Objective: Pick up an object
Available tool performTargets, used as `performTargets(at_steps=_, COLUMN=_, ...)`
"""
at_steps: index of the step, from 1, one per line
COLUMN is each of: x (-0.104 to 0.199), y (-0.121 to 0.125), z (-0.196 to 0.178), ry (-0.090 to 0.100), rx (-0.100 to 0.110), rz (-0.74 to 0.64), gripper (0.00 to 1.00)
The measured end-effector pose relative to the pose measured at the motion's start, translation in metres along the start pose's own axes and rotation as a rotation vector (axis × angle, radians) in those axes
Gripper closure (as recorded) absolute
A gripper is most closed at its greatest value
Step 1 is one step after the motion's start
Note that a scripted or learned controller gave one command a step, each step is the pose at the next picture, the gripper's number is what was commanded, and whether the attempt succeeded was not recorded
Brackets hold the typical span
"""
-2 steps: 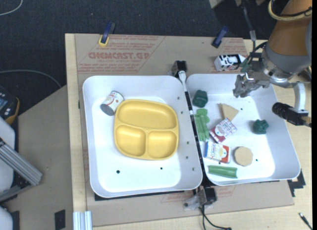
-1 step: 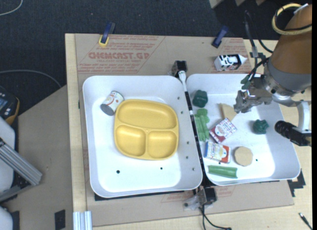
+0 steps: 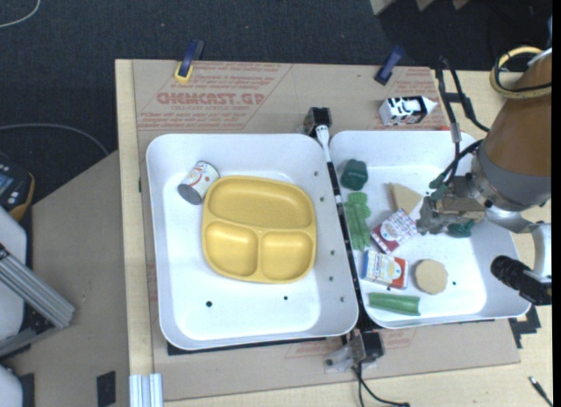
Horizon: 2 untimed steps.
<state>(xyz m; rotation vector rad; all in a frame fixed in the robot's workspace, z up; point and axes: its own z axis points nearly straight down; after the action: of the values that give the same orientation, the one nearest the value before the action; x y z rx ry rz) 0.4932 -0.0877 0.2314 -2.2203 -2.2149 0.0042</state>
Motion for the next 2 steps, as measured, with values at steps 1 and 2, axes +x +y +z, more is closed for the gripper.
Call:
performTargets(at_steps=1, x=0.001, y=0.004, z=-0.002, ry=-0.002, rx=-0.006, rz=-0.002, gripper=1.0)
performTargets(at_steps=2, x=0.007, y=0.014, z=-0.001, ry=-0.002, rx=-0.008, rz=-0.004, gripper=1.0)
